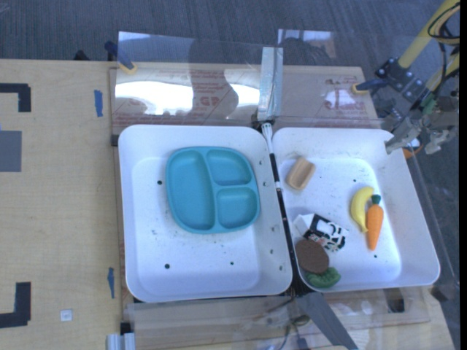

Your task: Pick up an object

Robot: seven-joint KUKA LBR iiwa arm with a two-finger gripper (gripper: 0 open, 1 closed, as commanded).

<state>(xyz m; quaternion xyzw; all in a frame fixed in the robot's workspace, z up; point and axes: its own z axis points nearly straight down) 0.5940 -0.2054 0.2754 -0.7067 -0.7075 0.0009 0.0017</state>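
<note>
The gripper (419,138) hangs at the upper right corner of the right bin (408,265), above its rim and apart from every object; whether it is released or clenched cannot be told from this slant. The step in hand looks like the approach, with nothing picked yet. The next move calls for choosing a target and travelling down and leftward over it.

Nearest the gripper, below and slightly left, lie a toy banana (359,204) and a toy carrot (373,224), touching each other. Farther left sits a tan bread piece (300,173). Lower left are a black-and-white cow toy (325,232), a brown disc (312,256) and a green piece (326,277) under it.

Well to the left, the left bin (142,268) holds a teal divided plate (212,189).
</note>
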